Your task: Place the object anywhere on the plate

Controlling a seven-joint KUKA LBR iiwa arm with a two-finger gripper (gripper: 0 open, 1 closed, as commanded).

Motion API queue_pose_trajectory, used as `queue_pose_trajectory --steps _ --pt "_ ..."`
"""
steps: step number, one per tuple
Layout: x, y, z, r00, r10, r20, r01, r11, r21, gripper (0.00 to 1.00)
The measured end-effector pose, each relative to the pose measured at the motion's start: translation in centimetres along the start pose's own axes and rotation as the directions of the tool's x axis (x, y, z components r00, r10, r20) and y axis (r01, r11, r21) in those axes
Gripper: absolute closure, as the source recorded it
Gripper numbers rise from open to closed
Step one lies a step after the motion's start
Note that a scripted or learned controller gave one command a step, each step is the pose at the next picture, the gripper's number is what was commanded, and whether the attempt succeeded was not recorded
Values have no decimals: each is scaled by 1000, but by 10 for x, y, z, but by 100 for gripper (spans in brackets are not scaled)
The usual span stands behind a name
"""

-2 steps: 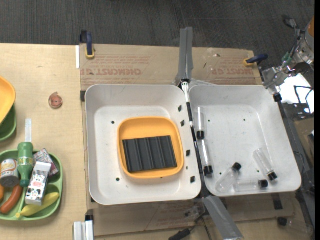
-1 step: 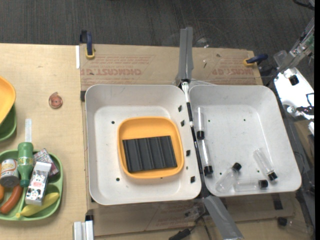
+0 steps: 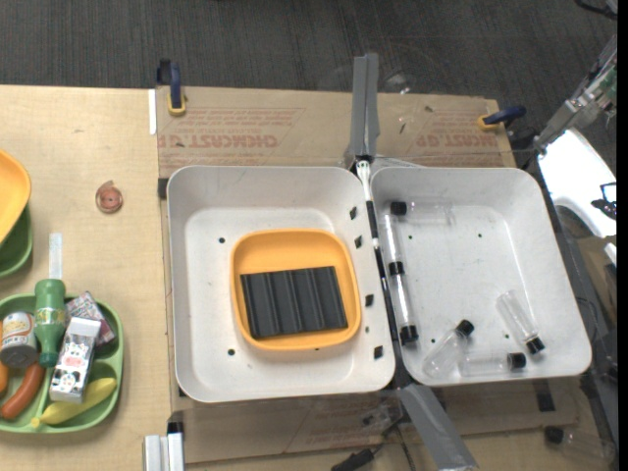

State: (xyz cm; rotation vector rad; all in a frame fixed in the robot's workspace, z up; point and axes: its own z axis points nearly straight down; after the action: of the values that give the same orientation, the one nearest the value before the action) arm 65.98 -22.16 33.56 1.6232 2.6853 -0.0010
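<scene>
An orange square plate sits in the middle of the left white bin. A dark grey ribbed rectangular object lies flat on the plate, inside its rim, nothing touching it. Several clear plastic tubes with black caps lie in the right bin: one long tube along its left wall, others near its front right corner.
On the wooden bench at left stand a green plate of toy food, a yellow bowl and a small pink disc. Cardboard lies under the bins, held by clamps. White equipment stands at right.
</scene>
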Motion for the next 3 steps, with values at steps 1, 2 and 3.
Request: queue_pose_trajectory --steps 1,2,3 --pt "0 0 28 975 -220 -3 220 975 1 0" --pt "15 -31 8 860 -510 -1 510 860 -1 0" --pt "5 -9 46 788 -616 -1 616 788 -2 0"
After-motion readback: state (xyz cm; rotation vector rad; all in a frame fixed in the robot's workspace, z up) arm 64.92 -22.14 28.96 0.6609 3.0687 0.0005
